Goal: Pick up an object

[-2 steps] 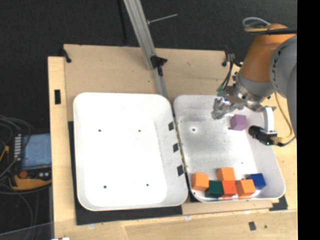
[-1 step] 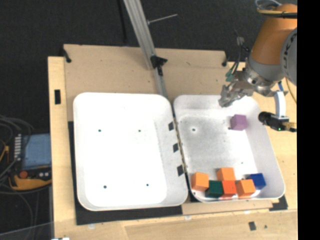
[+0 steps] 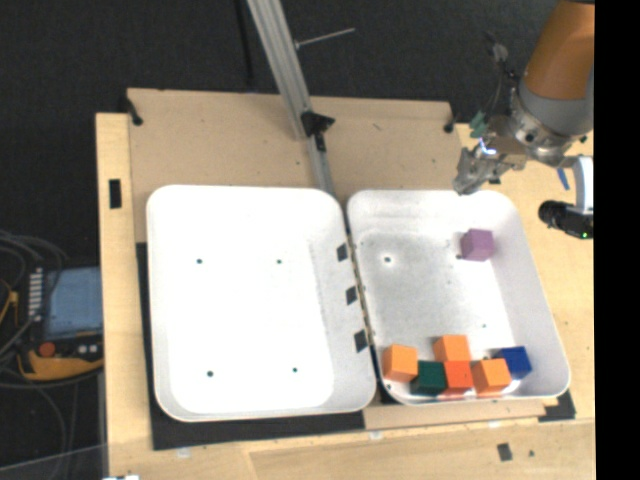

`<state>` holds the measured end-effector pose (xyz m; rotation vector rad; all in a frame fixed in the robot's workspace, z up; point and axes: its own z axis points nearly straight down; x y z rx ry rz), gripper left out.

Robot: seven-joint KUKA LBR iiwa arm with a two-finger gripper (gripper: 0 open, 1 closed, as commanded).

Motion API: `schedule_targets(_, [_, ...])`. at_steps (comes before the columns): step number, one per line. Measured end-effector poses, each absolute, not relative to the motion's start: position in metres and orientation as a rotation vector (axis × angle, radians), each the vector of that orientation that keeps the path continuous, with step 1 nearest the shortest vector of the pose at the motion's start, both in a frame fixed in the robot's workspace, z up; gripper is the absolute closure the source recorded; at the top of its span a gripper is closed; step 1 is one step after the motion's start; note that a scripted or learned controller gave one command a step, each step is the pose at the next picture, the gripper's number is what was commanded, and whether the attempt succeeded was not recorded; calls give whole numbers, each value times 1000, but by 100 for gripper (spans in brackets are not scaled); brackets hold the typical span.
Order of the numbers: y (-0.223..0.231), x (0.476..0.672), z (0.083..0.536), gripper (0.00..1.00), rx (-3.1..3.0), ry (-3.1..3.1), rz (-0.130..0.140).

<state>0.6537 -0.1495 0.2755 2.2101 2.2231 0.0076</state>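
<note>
My gripper [image 3: 472, 180] hangs at the upper right of the frame, above the far rim of the right bin [image 3: 530, 278], and from this slant I cannot tell how it is set, since its tip shows as one dark mass against the white rim. Nothing is visibly carried in it. The nearest candidate for the pick is the purple block [image 3: 478, 244], which sits alone in the upper right part of that bin, just below my gripper in the frame and well apart from the rest. I judge it to be a small, rigid, light cube, probably with smooth faces, so it should not deform or break; the main risk is that it slides or tips on the bin floor if I touch 1 face before the other. Closing across 2 opposite flat sides, low on the body, looks like the safest hold. Along the bottom edge of the same bin lies a cluster: 4 orange blocks [image 3: 455, 349], a green block [image 3: 431, 376] and a blue block [image 3: 514, 361], packed close together and harder to get around. The left bin [image 3: 160, 268] lies on the table [image 3: 120, 268] beside it. My arm [image 3: 560, 58] reaches in from the upper right, wrist angled down and to the left.
</note>
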Motion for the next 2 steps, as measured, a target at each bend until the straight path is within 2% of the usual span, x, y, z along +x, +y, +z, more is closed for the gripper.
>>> schedule_targets(1, [-103,657,277,100,2215,2226,0])
schedule_targets(2, [-52,653,260,100,2216,2227,-2])
